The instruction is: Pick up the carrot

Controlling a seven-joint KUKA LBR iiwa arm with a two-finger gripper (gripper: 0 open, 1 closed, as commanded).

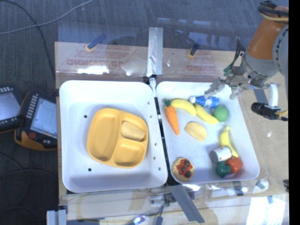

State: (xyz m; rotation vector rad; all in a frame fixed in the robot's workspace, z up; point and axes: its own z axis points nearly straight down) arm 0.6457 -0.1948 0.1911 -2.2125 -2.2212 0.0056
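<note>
So far nothing of the pick is done, as I read it. From my end the carrot (173, 119) lies in the right bin (248, 139), close to that bin's left wall and toward its far-left corner, orange body pointing down toward the near edge, green top at the far end, just beside a yellow banana (183, 106). My gripper (225, 84) hangs over the bin's far edge, near the far-right corner, well apart from the carrot and above a blue bottle (205, 100). I cannot tell whether it stands apart or together; nothing shows between it. Left to do, I judge: travel across to the left wall, descend, close on the carrot, lift. The left bin (70, 135) holds a yellow tray (117, 137).
</note>
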